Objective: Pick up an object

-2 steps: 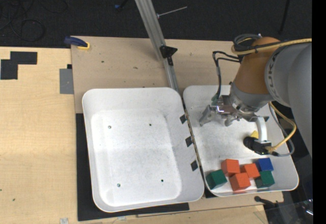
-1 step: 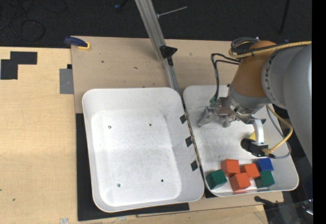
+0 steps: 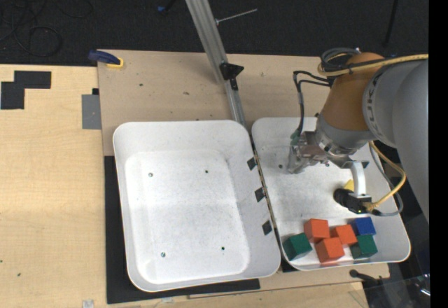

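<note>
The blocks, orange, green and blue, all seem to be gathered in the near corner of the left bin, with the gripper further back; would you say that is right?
Not quite. In the camera view the blocks are gathered in the near corner of the right bin, not the left bin. The colours are right, and the gripper is further back.

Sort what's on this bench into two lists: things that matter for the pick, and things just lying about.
For the pick:
gripper, over the right bin
orange blocks
green blocks
blue block

Lying about:
left bin
metal rail slanting across the bench
blue clamp at the bench's far corner
</note>
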You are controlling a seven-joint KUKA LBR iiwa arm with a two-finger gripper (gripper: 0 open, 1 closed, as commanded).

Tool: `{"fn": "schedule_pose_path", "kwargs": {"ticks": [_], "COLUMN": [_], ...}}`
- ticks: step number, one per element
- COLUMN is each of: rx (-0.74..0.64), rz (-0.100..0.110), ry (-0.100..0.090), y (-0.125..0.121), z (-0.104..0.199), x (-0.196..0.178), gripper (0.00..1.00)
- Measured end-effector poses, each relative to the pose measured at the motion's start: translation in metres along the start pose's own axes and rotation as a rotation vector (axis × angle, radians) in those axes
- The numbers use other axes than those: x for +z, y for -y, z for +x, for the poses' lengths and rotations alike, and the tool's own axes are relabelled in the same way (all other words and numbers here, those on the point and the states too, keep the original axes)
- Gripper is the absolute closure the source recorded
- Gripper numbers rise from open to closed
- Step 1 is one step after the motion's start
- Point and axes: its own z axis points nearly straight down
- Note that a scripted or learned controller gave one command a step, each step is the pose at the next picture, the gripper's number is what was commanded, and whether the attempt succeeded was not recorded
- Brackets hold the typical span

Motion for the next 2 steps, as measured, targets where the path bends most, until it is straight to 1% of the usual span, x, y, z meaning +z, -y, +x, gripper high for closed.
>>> {"fn": "schedule_pose_path", "kwargs": {"ticks": [1, 2], "rx": [-0.012, -0.011], "rz": [-0.006, -0.007], "ry": [0.002, 0.002], "y": [-0.010, -0.010], "z": [-0.002, 0.002], "x": [-0.057, -0.119], "gripper": [1.00, 1.00]}}
